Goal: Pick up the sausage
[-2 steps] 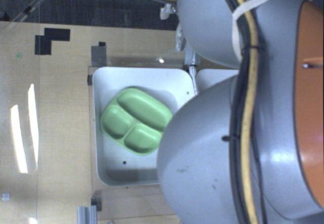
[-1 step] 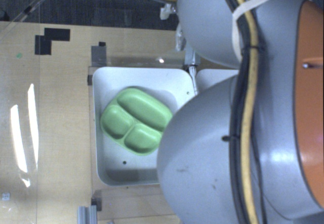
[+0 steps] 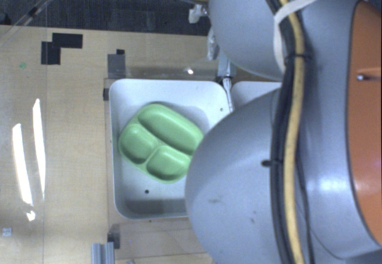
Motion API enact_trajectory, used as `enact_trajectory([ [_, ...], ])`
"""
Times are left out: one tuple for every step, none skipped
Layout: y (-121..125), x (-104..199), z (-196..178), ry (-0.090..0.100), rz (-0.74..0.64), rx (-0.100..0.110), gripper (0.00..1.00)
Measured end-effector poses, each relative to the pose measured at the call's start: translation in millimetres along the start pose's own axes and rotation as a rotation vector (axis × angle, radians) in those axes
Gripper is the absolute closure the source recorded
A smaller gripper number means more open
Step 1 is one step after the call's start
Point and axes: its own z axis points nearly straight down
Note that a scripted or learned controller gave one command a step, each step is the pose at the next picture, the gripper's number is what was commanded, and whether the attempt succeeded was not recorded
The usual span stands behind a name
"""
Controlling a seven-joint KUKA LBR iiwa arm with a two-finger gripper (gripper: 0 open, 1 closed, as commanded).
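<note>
Green tray (image 3: 160,142) near bin's (image 3: 119,197) left wall

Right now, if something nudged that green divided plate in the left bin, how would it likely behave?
The green divided plate looks like rigid moulded plastic, so it would probably stay stiff and feel light. It lies flat and low on the smooth floor of the white bin, so it would likely slide, not tip. Its rounded, glossy rim may be slippery to pinch.

A pale green divided plate (image 3: 160,142) lies in a white bin (image 3: 119,107) beside the grey, orange-banded arm (image 3: 286,155).
</note>
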Motion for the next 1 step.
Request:
enact_trajectory([
  [0.0, 0.0, 0.0, 0.000, 0.000, 0.000, 0.00],
])
